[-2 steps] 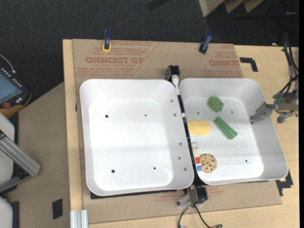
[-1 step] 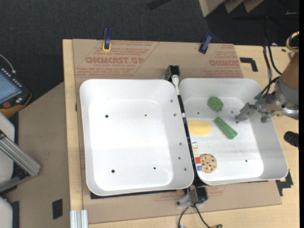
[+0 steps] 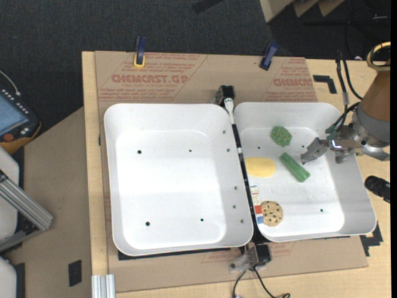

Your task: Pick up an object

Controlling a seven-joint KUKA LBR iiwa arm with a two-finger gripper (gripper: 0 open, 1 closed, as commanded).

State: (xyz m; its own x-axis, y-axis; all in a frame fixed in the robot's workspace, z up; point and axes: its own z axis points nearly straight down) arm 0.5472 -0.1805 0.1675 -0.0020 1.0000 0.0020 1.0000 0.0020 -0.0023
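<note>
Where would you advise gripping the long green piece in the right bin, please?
Probably across the middle of the green stick, from above. It lies flat and slanted on the right bin floor, narrow across, so the pincer would span its short width. The yellow piece lies to its left, apart.

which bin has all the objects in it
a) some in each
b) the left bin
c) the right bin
c) the green block, green stick, yellow piece and cookie all lie in the right bin, where the gripper also reaches.
</note>
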